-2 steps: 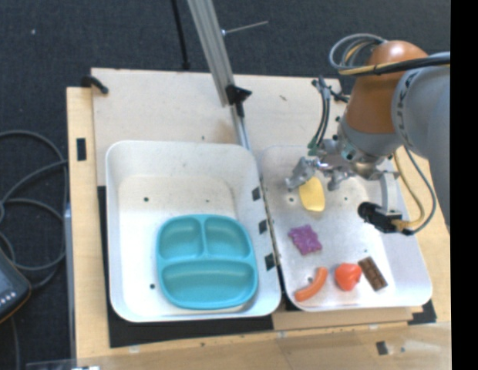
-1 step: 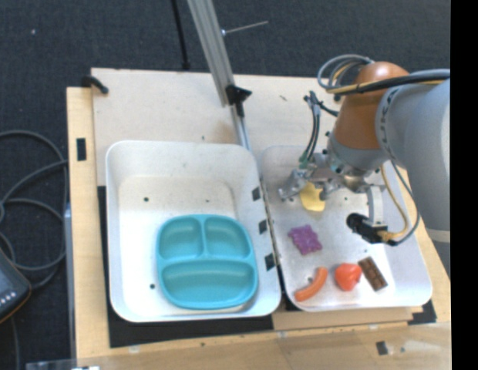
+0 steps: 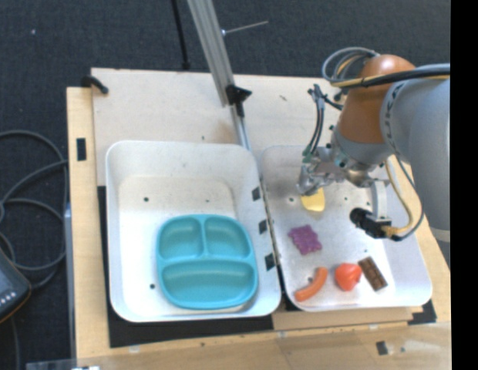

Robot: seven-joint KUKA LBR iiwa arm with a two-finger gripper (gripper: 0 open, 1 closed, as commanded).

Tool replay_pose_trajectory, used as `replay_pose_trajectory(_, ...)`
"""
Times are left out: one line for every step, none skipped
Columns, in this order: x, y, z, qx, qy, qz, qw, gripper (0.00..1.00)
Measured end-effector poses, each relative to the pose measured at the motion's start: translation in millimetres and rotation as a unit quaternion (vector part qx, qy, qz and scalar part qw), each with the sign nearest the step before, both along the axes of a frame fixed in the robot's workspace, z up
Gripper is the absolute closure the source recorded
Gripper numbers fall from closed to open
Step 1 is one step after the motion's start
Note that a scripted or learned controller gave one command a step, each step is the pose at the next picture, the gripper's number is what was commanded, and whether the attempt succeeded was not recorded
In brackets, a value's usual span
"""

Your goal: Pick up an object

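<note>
We log the gripper (image 3: 311,185) low in the right bin (image 3: 408,284), directly over the yellow piece (image 3: 314,201), seemingly to grasp it; its opening we cannot tell.

teal divided tray (image 3: 206,262) in left bin (image 3: 127,164), metal pole (image 3: 212,41)

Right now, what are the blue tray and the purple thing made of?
The blue divided tray looks like smooth, hard plastic: even colour, moulded compartments and rounded edges. The purple piece looks rougher and matte, perhaps foam or soft toy plastic; it is too small to tell for sure.
</note>
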State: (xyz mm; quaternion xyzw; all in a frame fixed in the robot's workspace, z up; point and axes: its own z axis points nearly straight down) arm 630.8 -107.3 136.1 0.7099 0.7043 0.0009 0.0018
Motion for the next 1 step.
replay_pose_trajectory(1.8,0.9,65.1,-0.0003,-0.002,0.004,1.0000,1.00)
